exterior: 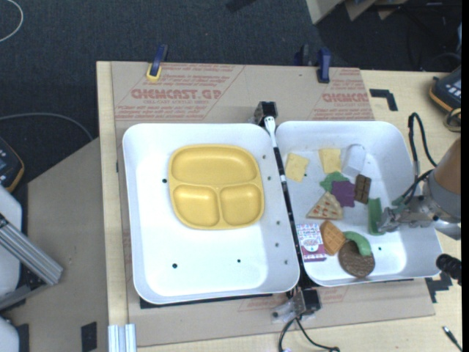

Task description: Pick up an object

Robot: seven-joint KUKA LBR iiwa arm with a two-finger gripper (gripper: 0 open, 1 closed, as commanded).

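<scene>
The claw [386,223] hangs low at the right bin's [396,259] right side, just beside an upright green piece [374,215]; whether its fingers are apart or together I cannot tell. Leftward lie a purple block [342,192], a brown bar [362,188], a pizza slice [325,207], yellow cheese squares [297,166], a waffle [332,236] and a dark cookie [356,261]. The left bin [139,196] holds a yellow divided tray [216,185] toward the desk's [117,101] far edge.

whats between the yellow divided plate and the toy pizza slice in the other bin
In the camera view, the touching rims of the two white bins run between the yellow divided plate and the pizza slice; on either side of the rims is bare white floor.
</scene>
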